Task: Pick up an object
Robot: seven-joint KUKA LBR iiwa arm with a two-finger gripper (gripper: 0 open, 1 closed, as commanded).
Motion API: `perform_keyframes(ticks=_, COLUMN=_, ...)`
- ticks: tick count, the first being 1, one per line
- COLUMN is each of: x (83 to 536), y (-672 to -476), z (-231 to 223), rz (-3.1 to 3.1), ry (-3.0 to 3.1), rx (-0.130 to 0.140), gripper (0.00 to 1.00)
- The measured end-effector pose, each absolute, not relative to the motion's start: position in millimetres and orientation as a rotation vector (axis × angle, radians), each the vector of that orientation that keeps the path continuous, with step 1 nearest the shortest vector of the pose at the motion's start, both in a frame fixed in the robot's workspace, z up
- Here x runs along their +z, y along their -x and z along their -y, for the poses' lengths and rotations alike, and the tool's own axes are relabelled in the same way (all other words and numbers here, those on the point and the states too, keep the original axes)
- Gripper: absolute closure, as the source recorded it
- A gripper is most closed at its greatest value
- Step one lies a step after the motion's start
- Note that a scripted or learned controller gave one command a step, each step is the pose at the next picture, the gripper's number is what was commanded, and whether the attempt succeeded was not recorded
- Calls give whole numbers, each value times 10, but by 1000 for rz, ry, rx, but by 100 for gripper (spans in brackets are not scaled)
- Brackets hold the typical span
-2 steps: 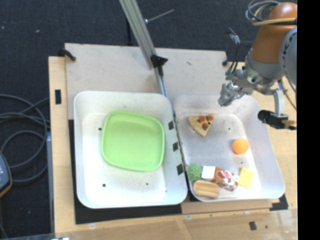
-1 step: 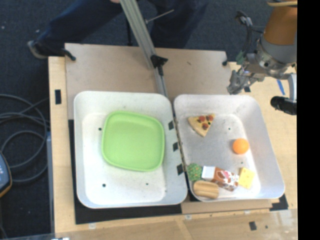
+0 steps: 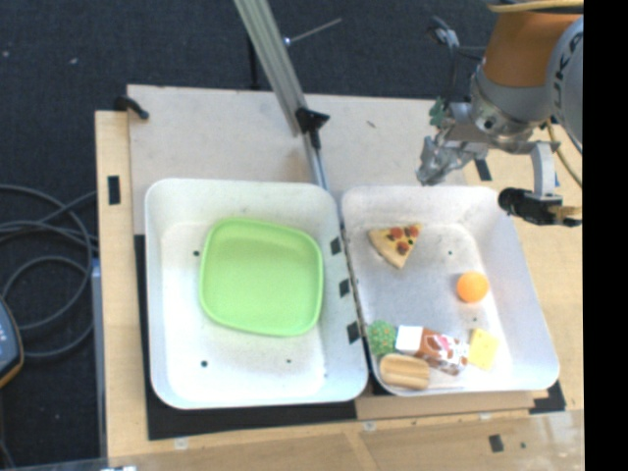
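The arm enters from the right with its hand [image 3: 434,170] hanging over the far rim of the right bin [image 3: 510,263], above the surface and not down among the toys, so the pick looks not yet begun. Nothing shows between its tips; whether it is open or closed I cannot tell, since it is small, dark and seen nearly end-on. The likely targets all lie in the right bin: a pizza slice [image 3: 394,244] nearest the hand, an orange ball [image 3: 472,287] by itself toward the right wall, and a crowded cluster along the near edge, with a bread roll [image 3: 404,371], a green piece [image 3: 381,337], a white block [image 3: 409,339] and a yellow block [image 3: 482,349] touching or nearly so. The lone pizza slice and ball look easier to reach than the packed ones. The left bin [image 3: 167,263] holds a green plate [image 3: 262,277], flat. The arm's upper part is cut off at the top edge.
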State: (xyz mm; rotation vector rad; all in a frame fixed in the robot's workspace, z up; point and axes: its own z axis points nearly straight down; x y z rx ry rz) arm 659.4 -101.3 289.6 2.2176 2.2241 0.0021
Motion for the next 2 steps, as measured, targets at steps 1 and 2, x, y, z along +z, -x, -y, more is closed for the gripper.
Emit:
perform_keyframes(ticks=1, x=2911, y=-6628, z=498, rz=-2225, ry=-2218, rx=2, gripper=100)
perform_keyframes(ticks=2, x=2714, y=-6591, z=15, rz=-2226, ry=-2218, rx=0, gripper=100)
